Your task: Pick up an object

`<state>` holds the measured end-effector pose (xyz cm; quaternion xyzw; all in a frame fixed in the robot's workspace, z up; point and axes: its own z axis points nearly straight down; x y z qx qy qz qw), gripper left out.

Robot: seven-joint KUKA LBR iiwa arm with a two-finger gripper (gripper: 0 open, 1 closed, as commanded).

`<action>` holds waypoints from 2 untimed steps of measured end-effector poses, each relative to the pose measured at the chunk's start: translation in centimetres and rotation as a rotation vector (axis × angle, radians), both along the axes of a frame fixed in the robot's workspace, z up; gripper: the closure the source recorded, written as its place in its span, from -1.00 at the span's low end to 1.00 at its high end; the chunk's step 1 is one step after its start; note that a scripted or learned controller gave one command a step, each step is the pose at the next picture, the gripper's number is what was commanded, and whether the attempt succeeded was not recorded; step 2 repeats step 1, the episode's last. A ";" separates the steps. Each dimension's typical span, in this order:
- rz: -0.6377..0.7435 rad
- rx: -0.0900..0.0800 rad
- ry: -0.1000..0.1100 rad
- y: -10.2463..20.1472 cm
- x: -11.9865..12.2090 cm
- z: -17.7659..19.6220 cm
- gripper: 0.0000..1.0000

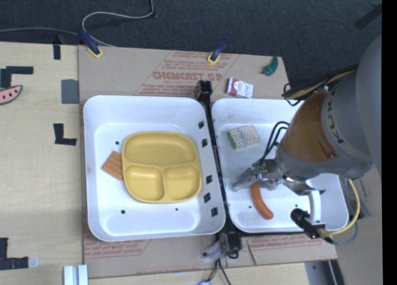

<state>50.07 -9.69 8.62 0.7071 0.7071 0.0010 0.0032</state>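
Sausage (261,201), orange-red, lies on the floor of the right bin (282,111), toward the near side, running from upper left to lower right. The gripper (259,175) is positioned directly above the sausage's upper end. Whether it touches the sausage cannot be determined. The finger state cannot be determined either: the wrist and dark cabling cover the tips. No object is visible between the fingers.

A grey metal piece (243,180) extends left from the gripper toward the divider (211,153) between the bins. A green-patterned packet (242,136) lies in the right bin's far-left area, well apart from the sausage, near the divider. The arm (322,130), with its orange band, covers the right bin's right side.

Open floor in the right bin: the near-left corner, beside the sausage, and a strip along the far wall. The sausage's lower end lies near the near wall.

The left bin (99,113) holds a yellow sectioned plate (162,167) at its centre. A brown flat piece (113,165) protrudes from under the plate's left edge. White floor is exposed around the plate on all sides.

Outside the bins, a small red-and-white pack (239,87) lies on the cardboard (124,72) just beyond the right bin's far wall.
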 end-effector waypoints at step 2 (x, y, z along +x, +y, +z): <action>-0.001 -0.001 0.000 0.0 0.0 1.0 1.00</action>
